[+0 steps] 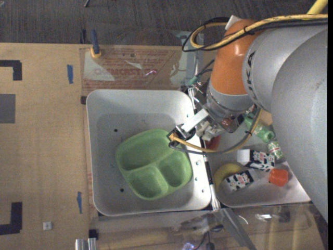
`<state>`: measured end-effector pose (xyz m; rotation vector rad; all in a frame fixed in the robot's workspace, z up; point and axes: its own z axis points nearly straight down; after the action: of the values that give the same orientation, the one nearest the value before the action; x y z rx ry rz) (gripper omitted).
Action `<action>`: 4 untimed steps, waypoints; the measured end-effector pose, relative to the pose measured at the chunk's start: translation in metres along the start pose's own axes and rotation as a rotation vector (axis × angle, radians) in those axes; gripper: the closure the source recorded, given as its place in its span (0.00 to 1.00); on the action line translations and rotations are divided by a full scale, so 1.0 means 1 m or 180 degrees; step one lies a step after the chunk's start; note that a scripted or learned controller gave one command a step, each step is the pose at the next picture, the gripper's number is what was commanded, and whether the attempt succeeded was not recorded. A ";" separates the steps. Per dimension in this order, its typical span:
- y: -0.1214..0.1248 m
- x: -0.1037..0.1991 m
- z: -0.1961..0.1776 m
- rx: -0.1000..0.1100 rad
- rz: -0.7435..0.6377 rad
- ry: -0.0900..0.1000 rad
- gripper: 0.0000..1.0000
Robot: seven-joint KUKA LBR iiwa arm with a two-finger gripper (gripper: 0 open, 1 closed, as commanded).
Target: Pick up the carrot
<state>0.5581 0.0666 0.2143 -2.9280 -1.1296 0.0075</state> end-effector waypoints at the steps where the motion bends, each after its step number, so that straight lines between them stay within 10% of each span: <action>1: 0.022 -0.006 -0.025 -0.0017 -0.0584 0.0009 1.00; 2: 0.023 -0.006 -0.035 -0.0014 -0.0580 0.0008 1.00; 3: -0.006 -0.088 -0.009 -0.0003 -0.0318 0.0000 1.00; 4: -0.028 -0.074 -0.003 -0.0004 -0.0743 0.0003 1.00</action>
<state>0.4850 0.0375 0.2173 -2.7767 -1.4632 0.0049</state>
